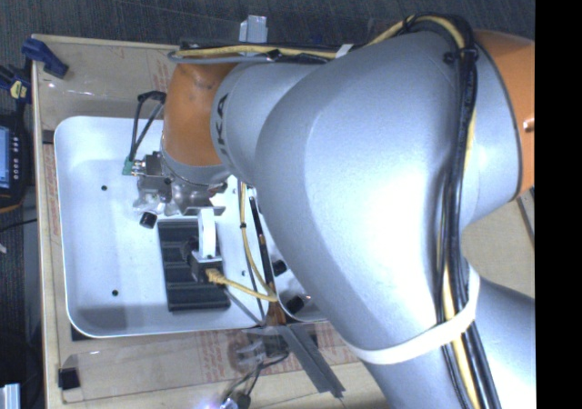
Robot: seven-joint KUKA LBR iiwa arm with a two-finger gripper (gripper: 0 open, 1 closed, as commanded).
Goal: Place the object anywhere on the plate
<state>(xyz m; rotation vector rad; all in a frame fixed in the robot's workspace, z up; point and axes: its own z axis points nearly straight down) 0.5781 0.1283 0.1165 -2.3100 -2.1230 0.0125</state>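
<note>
Object and plate are both hard to place: the arm's grey bulk covers the middle and right of the frame, and I cannot tell which thing is the object or where the plate lies. The gripper (153, 191) sits low over the left white bin (77, 216), left of centre. It is seen from above and foreshortened, so I cannot tell whether it is apart or together, or whether anything is clamped in it.

Just beside it, toward the lower left, a small dark thing (147, 219) shows against the bin's floor. It is too small to say whether it is a loose item or part of the tool. Two tiny dark specks (103, 187) mark the floor further left and lower left.

Outward from the gripper, the wrist (195, 184) points down and left into the bin. The orange band (191, 116) wraps the arm right above it, in the upper middle of the frame. From there the grey link (364, 180) swells toward the camera across the right half, cut off by the bottom edge. Black and yellow cables (459, 171) run down its right side.

Under the link at lower centre, a curved piece of the second bin's rim (296, 309) peeks out; the rest of that bin is hidden. The wooden bench (109, 357) frames the bins, with a blue clamp (44, 57) at its upper left corner.
</note>
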